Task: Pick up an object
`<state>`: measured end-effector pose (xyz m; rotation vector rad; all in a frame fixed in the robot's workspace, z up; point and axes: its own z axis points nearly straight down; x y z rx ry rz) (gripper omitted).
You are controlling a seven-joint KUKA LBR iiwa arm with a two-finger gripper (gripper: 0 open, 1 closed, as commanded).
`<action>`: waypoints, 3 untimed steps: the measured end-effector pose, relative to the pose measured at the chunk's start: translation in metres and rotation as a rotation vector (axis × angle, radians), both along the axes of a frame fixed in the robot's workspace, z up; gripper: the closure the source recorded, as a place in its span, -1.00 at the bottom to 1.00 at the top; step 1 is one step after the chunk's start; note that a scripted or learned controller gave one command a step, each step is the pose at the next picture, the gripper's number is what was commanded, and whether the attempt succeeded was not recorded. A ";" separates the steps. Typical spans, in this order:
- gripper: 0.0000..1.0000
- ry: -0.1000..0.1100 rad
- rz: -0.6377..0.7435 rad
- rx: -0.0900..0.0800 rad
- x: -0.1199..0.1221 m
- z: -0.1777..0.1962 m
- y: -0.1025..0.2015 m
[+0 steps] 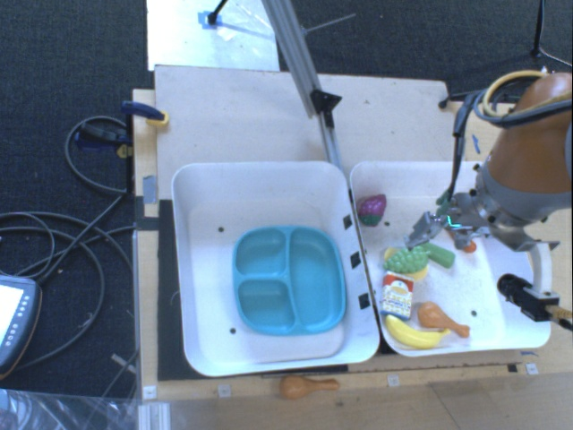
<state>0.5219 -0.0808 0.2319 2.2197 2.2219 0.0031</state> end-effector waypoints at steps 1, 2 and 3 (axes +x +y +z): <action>-1.00 0.006 -0.001 0.000 -0.005 -0.045 -0.005; -1.00 0.005 -0.002 0.000 -0.001 -0.087 -0.007; -1.00 0.006 -0.002 0.000 -0.002 -0.140 -0.007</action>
